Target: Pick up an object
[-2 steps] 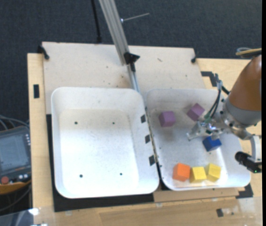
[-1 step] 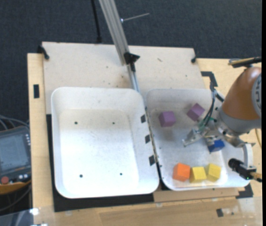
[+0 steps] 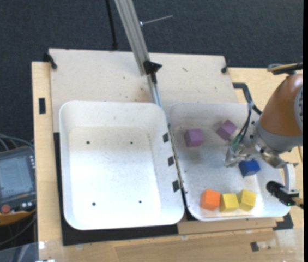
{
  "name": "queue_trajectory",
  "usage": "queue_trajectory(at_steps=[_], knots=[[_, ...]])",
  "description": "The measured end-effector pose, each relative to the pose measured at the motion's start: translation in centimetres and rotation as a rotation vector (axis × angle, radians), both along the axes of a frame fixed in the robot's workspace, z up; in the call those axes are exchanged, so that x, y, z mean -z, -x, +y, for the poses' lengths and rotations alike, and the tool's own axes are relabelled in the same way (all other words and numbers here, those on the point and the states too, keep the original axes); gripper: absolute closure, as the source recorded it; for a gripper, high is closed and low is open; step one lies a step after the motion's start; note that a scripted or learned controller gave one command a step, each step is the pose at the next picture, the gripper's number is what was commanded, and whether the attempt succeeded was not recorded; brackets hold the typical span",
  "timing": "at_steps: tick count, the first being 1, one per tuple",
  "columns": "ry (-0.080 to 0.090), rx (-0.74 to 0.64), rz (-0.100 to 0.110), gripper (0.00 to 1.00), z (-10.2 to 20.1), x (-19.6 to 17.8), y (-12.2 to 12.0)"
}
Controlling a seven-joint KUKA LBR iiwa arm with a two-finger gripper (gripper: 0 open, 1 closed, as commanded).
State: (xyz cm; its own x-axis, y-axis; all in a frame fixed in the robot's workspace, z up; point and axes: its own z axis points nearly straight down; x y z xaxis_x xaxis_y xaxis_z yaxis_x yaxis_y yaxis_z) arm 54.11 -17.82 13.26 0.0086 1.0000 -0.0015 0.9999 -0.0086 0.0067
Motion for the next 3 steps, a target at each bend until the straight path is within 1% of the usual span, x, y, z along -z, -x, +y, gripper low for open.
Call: queue_trajectory(at_steps=[1, 2, 3], knots=[[0.001, -0.012, 0.0, 1.0, 0.2, -4.4, -0.4], [0.0, -0.012, 0.001, 1.0, 0.1, -7.7, -0.6], [-0.003, -0.016, 0.005, 1.0, 5.1, -7.7, -1.1]])
